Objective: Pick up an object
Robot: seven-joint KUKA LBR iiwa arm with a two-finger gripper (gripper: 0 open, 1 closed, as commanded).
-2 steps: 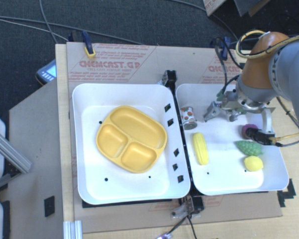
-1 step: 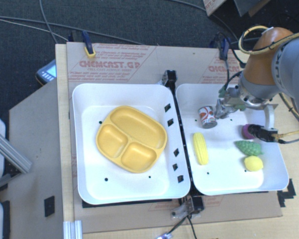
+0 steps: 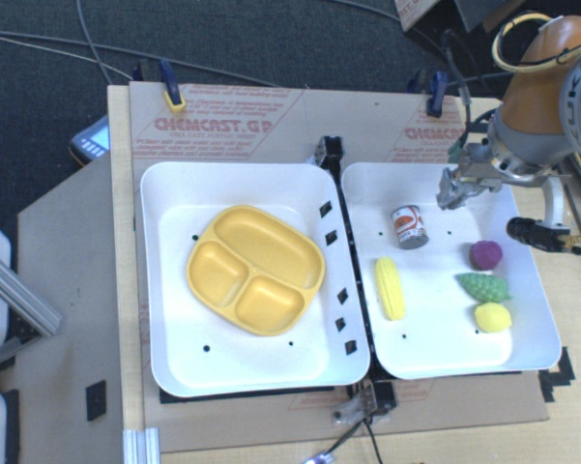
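The gripper [image 3: 451,197] is seen over the right bin [image 3: 527,351], close to its far edge and toward the far right corner. How far it is opened cannot be told, and nothing is seen held in it. A small can [image 3: 409,227] lies near it, toward the bin's middle. A purple ball [image 3: 485,254], green grapes [image 3: 483,285] and a lemon [image 3: 492,317] are ranged along the right edge. A yellow corn cob [image 3: 391,288] lies near the left edge. A yellow divided plate [image 3: 255,269] rests in the centre of the left bin [image 3: 164,336].
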